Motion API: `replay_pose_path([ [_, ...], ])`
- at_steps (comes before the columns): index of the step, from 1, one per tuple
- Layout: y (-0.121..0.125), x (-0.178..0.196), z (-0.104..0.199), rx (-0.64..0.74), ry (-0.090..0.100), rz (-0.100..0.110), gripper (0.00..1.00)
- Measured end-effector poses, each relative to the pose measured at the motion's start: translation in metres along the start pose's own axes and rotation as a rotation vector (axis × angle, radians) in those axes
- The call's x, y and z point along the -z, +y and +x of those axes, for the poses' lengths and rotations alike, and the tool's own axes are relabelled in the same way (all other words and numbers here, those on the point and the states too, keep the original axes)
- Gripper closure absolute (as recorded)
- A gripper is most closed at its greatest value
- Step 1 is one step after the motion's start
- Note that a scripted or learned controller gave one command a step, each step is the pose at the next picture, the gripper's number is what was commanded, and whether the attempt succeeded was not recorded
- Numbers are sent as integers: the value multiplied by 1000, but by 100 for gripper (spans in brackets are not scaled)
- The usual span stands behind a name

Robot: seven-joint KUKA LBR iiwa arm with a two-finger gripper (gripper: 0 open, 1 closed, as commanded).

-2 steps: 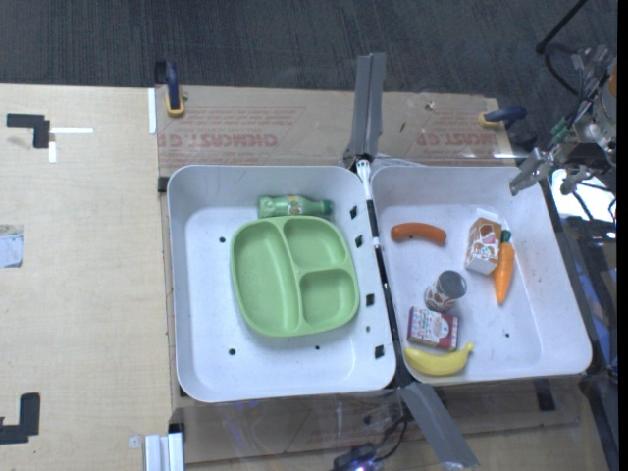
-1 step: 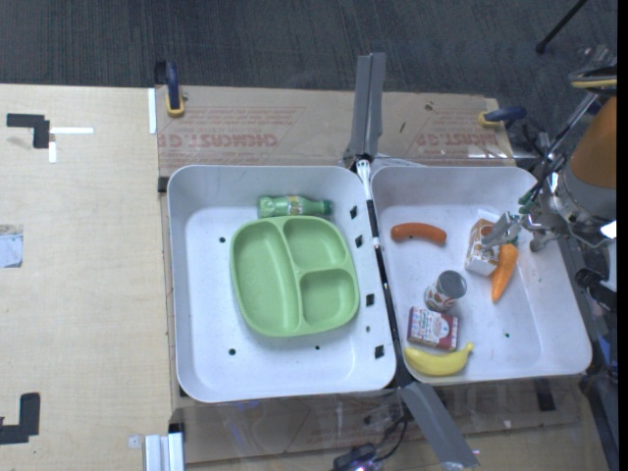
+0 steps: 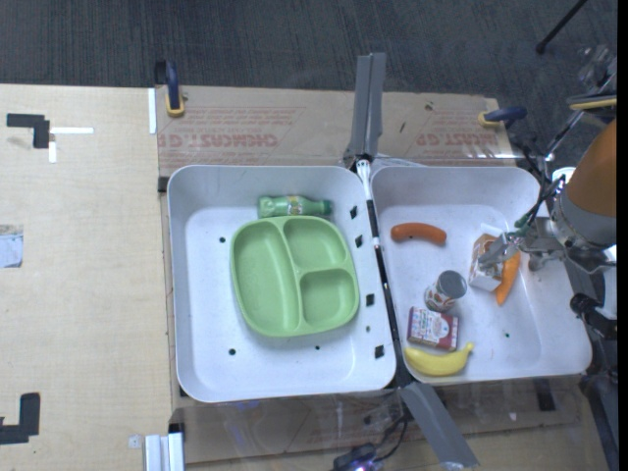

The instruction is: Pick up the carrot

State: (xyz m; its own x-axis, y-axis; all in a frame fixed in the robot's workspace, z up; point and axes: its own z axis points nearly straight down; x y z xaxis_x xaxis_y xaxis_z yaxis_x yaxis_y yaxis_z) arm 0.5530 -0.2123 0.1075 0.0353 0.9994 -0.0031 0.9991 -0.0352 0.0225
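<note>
Dark carpet lies behind a pale wooden desk (image 3: 78, 292) on which two shallow white bins stand side by side, touching along their inner walls. On the desk's far left sit black L-shaped marks and a strip of white tape. Beyond the bins lies a sheet of brown cardboard (image 3: 294, 126), clamped at both far corners.

Within the left bin (image 3: 196, 361) a green divided plate (image 3: 294, 275) with three compartments lies flat near the middle, and a small green bottle (image 3: 292, 205) lies on its side just behind the plate.

Along the right bin (image 3: 559, 356), an orange-red sausage (image 3: 419, 233) lies near the far left part. Nearer the front stands a small tin can (image 3: 445, 289), just behind a red carton (image 3: 433, 329), with a yellow banana (image 3: 439, 360) touching the carton's front edge. Further right, a crumpled white packet (image 3: 486, 263) lies beside the carrot (image 3: 506, 281), which rests tilted on the bin floor toward the right wall.

At the right edge the grey arm with its orange band reaches in, and the gripper (image 3: 513, 253) sits low directly over the carrot's upper end. Whether the fingers are spread or closed on the carrot cannot be told from this slant.
</note>
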Motion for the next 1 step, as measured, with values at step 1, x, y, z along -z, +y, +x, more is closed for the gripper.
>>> replay_pose_path([
  [1,15,-3,3,-144,7,11,0],
])
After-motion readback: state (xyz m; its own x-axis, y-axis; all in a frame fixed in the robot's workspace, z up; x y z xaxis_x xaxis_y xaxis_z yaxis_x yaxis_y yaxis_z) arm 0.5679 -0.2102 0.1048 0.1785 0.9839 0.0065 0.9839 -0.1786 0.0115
